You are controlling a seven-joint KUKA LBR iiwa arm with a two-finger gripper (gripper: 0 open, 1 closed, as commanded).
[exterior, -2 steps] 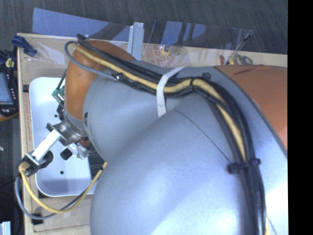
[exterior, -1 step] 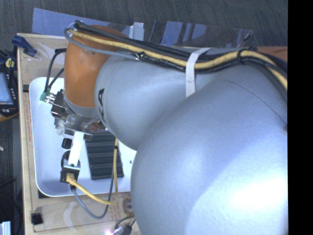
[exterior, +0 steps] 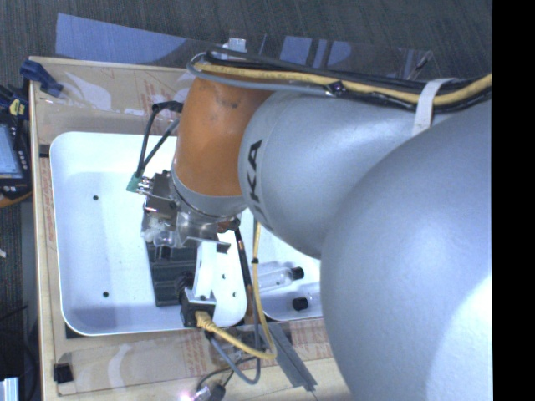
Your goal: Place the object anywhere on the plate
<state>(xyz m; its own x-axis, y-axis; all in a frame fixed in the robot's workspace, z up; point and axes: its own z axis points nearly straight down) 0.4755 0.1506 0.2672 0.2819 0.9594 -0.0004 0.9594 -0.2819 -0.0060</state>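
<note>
Jaws: I cannot tell whether they are closed or apart. My gripper [exterior: 177, 276] points down into the left bin [exterior: 92, 241], and from above its tip is a dark block that my own wrist hardware partly covers. No item is seen between them.

Gripper position: over the left bin floor, close to the bin's right edge and toward its near edge. A white housing [exterior: 219, 284] sits just beside the dark block on the right.

Arm: the orange band [exterior: 213, 140] stands above the middle of the left bin's right half. The grey links cover most of the right bin [exterior: 306, 296], of which a small strip shows near its left edge.

Object [exterior: 277, 272]: a small, clear, tube-like piece lying flat, long axis running left to right, with a dark spot at its right end. It is see-through, so the white floor shows through it. It lies on the visible strip of the right bin, just right of my wrist and apart from the gripper. Its exact shape is too blurred to tell.

Other: a yellow cable [exterior: 242, 341] loops from the wrist over the near edge of the bench [exterior: 125, 366]. A small green board [exterior: 135, 182] hangs at the wrist's left side.
</note>
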